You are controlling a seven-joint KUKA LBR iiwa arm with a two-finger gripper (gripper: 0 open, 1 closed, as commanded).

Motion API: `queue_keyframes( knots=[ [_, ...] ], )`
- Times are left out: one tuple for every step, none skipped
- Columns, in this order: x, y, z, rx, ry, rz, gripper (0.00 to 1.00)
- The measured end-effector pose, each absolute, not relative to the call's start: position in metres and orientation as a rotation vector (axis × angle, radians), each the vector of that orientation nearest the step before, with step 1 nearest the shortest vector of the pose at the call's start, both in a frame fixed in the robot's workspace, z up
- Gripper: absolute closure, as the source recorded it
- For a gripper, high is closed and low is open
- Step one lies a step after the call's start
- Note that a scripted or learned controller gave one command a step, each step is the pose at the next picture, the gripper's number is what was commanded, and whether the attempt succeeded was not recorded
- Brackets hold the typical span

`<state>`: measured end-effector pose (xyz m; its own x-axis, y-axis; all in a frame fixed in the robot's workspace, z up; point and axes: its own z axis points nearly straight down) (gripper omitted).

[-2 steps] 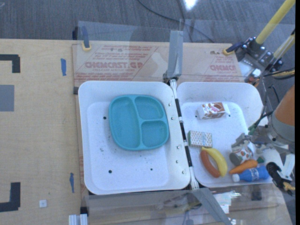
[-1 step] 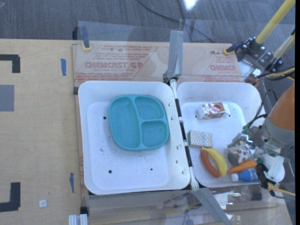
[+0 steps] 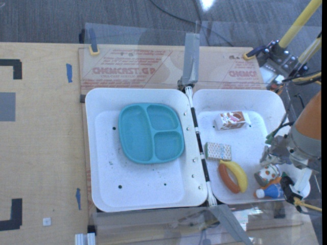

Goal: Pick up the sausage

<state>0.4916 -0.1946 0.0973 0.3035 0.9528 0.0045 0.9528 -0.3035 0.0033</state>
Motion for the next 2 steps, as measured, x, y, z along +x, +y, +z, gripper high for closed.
queue_keyframes(
  knots=[
    [0.4911, -0.1502, 0.154, 2.101, 2.34, -0.002, 1.0],
    [0.491, -0.1505, 0.1541, 2.101, 2.34, -0.002, 0.0]
  ],
)
